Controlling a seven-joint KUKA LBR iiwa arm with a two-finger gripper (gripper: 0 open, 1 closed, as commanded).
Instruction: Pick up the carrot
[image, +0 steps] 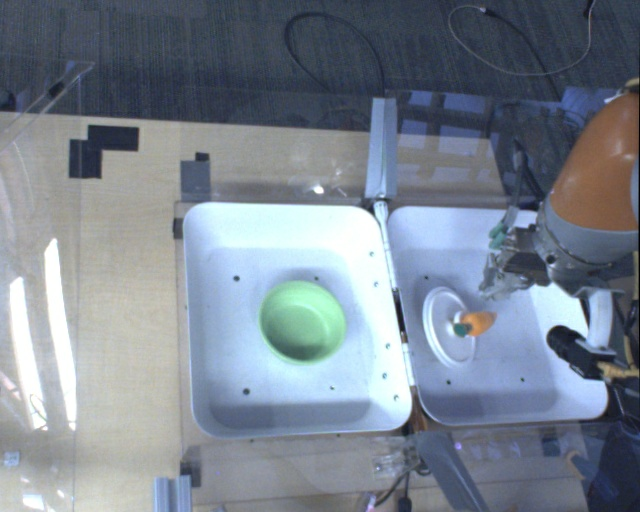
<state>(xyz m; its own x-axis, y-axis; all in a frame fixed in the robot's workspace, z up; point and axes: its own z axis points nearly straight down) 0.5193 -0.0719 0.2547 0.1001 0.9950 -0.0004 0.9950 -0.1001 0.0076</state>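
A small orange carrot (478, 323) with a green top lies in the right bin (520, 400), resting against the right rim of a white plate (443, 327). My gripper (497, 283) hangs just above and to the right of the carrot, fingers pointing down-left toward it. There is a small gap between the fingertips and the carrot, and nothing is held between the fingers.
A green bowl (303, 320) sits in the middle of the left bin (230, 390). A metal divider (381, 160) runs between the bins at the back. The arm's orange band (605, 170) looms over the right bin's far right side.
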